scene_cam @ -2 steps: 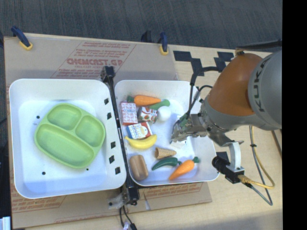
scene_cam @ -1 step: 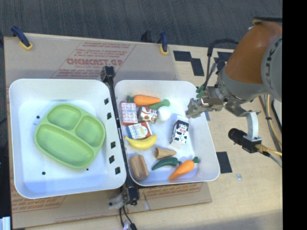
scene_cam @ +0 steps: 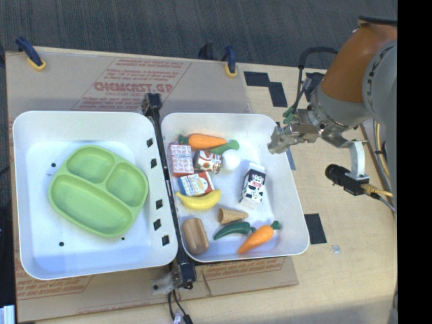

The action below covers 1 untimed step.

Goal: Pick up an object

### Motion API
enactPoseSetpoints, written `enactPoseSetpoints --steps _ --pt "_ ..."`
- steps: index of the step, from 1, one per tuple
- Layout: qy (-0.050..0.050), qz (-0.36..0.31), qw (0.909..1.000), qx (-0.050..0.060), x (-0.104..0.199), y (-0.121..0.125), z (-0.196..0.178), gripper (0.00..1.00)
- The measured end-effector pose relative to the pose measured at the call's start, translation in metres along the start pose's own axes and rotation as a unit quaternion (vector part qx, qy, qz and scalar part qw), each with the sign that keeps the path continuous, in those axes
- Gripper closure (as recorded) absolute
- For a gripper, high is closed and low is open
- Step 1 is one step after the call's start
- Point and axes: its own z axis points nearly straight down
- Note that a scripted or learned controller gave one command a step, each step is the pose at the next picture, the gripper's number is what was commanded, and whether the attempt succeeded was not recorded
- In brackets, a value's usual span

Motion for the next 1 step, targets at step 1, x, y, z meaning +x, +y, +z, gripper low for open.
enactPoseSetpoints --steps 1 --pt "0.000 0.000 1.0000 0.000 0.0005 0.0003 -0.0004 0.00"
